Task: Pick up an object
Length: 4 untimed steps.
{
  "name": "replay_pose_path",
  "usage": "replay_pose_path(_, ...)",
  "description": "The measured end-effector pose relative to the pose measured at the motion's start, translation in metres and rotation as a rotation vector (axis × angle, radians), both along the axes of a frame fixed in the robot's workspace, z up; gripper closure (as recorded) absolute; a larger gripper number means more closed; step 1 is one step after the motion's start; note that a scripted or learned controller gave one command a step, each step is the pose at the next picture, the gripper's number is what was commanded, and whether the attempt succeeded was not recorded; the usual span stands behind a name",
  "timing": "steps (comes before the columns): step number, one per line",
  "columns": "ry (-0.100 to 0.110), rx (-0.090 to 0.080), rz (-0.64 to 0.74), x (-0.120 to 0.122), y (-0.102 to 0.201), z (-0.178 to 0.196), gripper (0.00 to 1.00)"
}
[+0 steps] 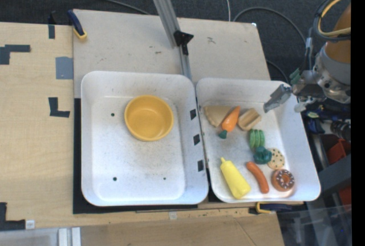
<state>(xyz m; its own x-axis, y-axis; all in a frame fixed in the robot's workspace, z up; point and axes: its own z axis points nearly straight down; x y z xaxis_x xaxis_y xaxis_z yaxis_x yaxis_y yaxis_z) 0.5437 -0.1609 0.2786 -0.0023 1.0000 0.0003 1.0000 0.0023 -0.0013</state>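
Hovering over the far right edge of the right bin [296, 142], the gripper [276, 99] points down and left toward the food toys, and nothing sits between its fingers. Whether they are spread or pressed together I cannot tell; the tip is small and blurred from this angle.

Nearest it lies a tan bread piece [248, 119], just left and a little nearer the camera. Beside that, a carrot [229, 120] rests tilted against a tan wedge [213, 115]. Toward the near side come a green vegetable [257, 142], a cookie [276, 157], a sausage [258, 176], a donut [283, 180] and a yellow bottle [234, 178].

A yellow bowl [149, 117] sits alone in the left bin [102, 182], well apart from the arm.

By my reading the pick is not yet made: every object lies in a bin, so choosing a target, descending, closing and lifting all remain.
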Motion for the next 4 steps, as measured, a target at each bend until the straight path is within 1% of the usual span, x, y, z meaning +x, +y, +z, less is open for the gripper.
replay_pose_path(1, 0.000, 0.000, 0.000, 0.000, 0.000, 0.000, 0.00)
replay_pose_path(2, 0.006, 0.001, -0.001, -0.009, 0.001, -0.061, 0.00)
replay_pose_path(4, 0.005, 0.000, -0.001, 0.004, -0.001, -0.157, 0.00)
